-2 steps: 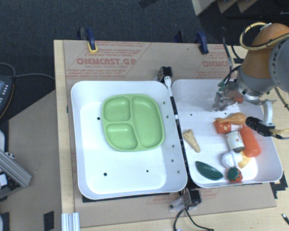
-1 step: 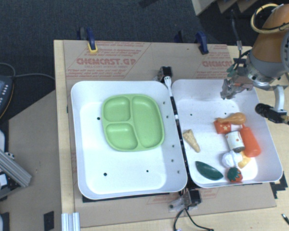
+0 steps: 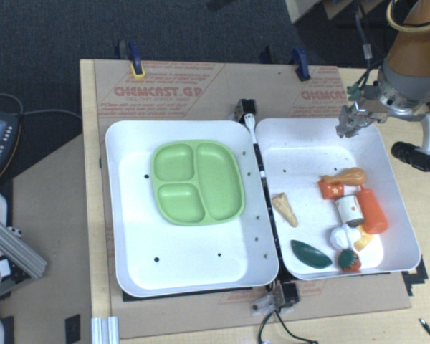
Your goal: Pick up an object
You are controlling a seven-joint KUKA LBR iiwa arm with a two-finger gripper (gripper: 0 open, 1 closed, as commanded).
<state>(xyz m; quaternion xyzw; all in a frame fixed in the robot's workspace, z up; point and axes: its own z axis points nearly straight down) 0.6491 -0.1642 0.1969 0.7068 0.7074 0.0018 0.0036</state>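
Orange carrot (image 3: pixel 373 211) in R bin, well apart from gripper (image 3: pixel 346 125).

The left bin (image 3: pixel 129 264) has a green tray (image 3: pixel 198 181) in its middle, with bare white floor all around it, widest on the near side. In the right bin (image 3: pixel 301 142) the far half and the left side are bare, apart from a tan wedge (image 3: pixel 285 209) near the left wall. Toy foods crowd the near right part: an orange carrot (image 3: pixel 373 211), a white can (image 3: pixel 348 208), a dark green leaf (image 3: pixel 310 254), a strawberry (image 3: pixel 349 259). The gripper (image 3: pixel 347 124) hangs over the far right corner.
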